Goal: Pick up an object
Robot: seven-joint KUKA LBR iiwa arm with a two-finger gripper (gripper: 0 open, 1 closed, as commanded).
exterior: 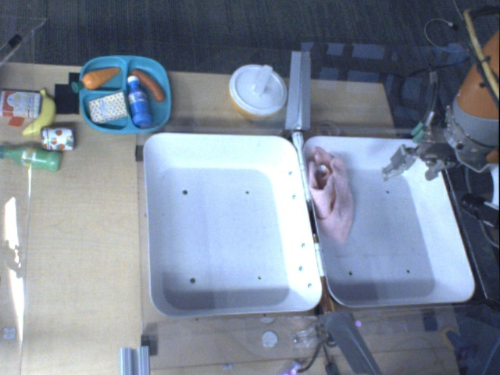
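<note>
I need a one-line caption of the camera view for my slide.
Gripper over the right bin, apart from the pink cloth lying by that bin's left wall.

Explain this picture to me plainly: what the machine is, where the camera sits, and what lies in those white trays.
One camera looks down at a slant on a bench with two shallow white bins. The grey machine at the right with an orange band is a robot arm; its gripper hangs over the right bin, holding nothing visible. A crumpled pink cloth lies in that bin by its left wall. The left bin has nothing in it. Behind the bins sit a blue tray of toy food and a lidded white cup.
</note>
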